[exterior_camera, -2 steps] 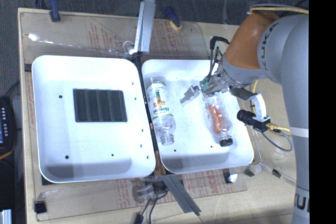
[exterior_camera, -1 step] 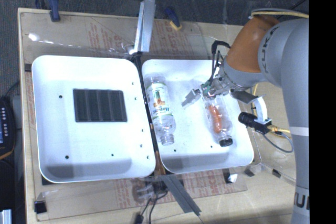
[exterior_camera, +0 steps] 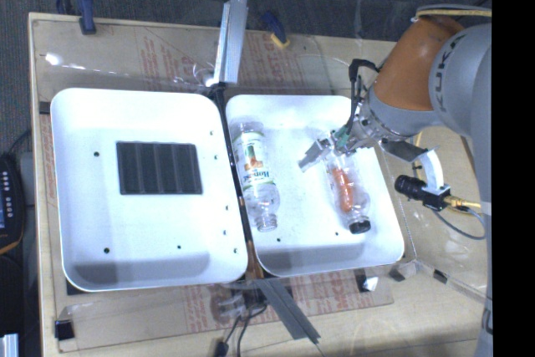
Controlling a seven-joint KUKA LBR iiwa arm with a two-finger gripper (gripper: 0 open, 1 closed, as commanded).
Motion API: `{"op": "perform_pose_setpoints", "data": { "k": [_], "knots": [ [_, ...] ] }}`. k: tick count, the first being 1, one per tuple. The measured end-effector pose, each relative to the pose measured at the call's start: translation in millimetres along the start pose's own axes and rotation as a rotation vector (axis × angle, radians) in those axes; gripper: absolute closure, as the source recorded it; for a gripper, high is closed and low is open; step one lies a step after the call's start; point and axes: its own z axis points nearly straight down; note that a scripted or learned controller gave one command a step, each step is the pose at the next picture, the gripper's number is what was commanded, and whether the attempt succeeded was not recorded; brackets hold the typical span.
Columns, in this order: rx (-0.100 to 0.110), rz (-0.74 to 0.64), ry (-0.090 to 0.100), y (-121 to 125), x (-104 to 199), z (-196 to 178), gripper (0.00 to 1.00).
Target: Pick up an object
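Note:
Two plastic bottles lie in the right bin (exterior_camera: pixel 284 259). A clear bottle with a green and orange label (exterior_camera: pixel 253 173) rests along the bin's left wall, cap toward the front. A smaller bottle with orange contents and a black cap (exterior_camera: pixel 346 195) lies toward the right side. My gripper (exterior_camera: pixel 324 150) hangs over the right bin just behind the orange bottle's far end, its grey fingers (exterior_camera: pixel 311 155) pointing left. Nothing shows between the fingers.
The left bin (exterior_camera: pixel 84 247) holds a dark ribbed rectangular block (exterior_camera: pixel 159 167) at its middle. A metal divider post (exterior_camera: pixel 228 42) rises behind the seam between the bins. Cables and a black connector (exterior_camera: pixel 422 190) hang off the arm at the right bin's right rim.

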Motion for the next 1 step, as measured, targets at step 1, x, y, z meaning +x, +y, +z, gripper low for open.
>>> {"op": "perform_pose_setpoints", "data": {
  "k": [1],
  "knots": [
    [-0.001, -0.019, -0.001, 8.7, -3.3, 7.0, 0.0]
  ]
}}
